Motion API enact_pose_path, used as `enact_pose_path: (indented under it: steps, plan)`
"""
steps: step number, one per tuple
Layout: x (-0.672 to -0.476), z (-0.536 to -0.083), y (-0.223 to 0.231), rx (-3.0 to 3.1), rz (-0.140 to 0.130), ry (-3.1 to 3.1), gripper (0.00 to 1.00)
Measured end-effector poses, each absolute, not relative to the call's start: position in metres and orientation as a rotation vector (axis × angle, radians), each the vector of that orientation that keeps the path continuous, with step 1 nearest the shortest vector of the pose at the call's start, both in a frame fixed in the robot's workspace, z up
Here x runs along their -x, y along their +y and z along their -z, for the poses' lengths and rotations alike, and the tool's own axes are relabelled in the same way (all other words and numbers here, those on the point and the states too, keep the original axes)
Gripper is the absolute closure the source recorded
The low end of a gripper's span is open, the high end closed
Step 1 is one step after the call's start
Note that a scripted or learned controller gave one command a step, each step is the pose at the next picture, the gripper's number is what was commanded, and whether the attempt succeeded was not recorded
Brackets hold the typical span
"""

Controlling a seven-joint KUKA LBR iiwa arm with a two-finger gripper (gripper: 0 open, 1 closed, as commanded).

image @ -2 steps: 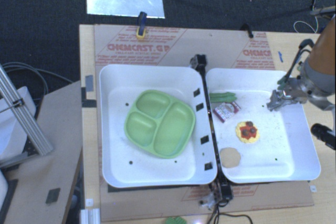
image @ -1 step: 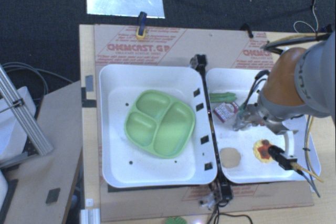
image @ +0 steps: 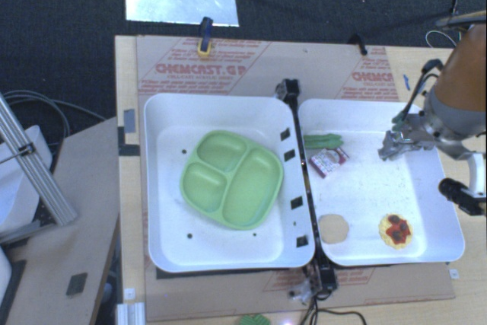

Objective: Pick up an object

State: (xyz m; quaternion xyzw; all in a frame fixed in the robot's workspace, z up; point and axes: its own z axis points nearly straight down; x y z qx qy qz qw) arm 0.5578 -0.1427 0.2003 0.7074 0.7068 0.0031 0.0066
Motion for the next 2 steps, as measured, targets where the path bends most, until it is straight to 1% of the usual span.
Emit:
enact_pose_path:
  steps: [1,2]
  plan:
    - [-0.592,-0.248,-0.091,-2.207,-0.008,2.227,1.00]
    - [-0.612,-0.250,-0.010,-2.208,-0.007,2.230,1.00]
